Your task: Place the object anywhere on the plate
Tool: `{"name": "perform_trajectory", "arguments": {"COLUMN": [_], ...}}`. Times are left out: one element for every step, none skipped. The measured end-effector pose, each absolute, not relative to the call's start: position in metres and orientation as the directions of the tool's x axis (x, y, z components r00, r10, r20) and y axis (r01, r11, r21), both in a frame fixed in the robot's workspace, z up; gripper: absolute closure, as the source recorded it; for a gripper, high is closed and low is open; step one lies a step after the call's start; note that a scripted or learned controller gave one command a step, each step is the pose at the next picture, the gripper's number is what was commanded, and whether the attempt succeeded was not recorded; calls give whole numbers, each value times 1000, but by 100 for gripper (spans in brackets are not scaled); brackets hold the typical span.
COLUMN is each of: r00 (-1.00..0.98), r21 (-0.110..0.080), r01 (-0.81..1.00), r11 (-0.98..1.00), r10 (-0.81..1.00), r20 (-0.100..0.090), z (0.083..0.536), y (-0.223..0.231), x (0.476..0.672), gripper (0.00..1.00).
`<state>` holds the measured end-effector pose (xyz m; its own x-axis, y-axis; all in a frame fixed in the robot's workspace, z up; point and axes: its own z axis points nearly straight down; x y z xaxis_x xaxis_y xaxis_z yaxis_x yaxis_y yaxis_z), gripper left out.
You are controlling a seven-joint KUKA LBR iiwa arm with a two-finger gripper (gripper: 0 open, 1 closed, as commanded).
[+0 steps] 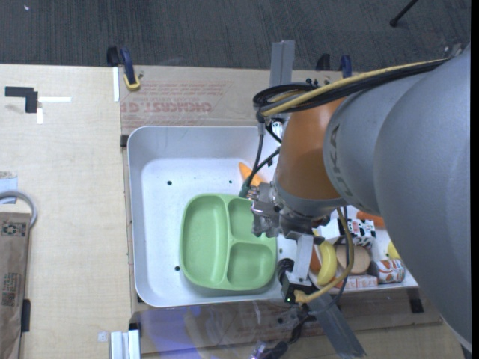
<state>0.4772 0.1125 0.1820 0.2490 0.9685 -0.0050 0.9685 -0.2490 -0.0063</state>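
This is a robot lab or test cell, not a home. A heavy grey arm (pixel 404 163) with an orange band and loose cables reaches over a pale wooden tabletop (pixel 60 170). A shallow white bin (pixel 150 200) is fixed there against flattened cardboard (pixel 187 99), clamps (pixel 129 73) grip the far edge, and dark office carpet (pixel 187 13) lies beyond.

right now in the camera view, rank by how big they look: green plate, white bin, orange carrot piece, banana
1. white bin
2. green plate
3. banana
4. orange carrot piece

The arm hides part of the banana and of the carrot piece, so the order of those two is unsure.
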Motion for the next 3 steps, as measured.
{"name": "perform_trajectory", "arguments": {"r00": [250,451,487], "r21": [-6,-5,-3], "r01": [968,892,873], "r11": [-250,-451,-487], "r10": [968,892,873], "r20": [-5,-7,-7], "z": [182,170,234], "y": [112,138,79], "x": [477,477,511], "gripper": [0,0,0]}}
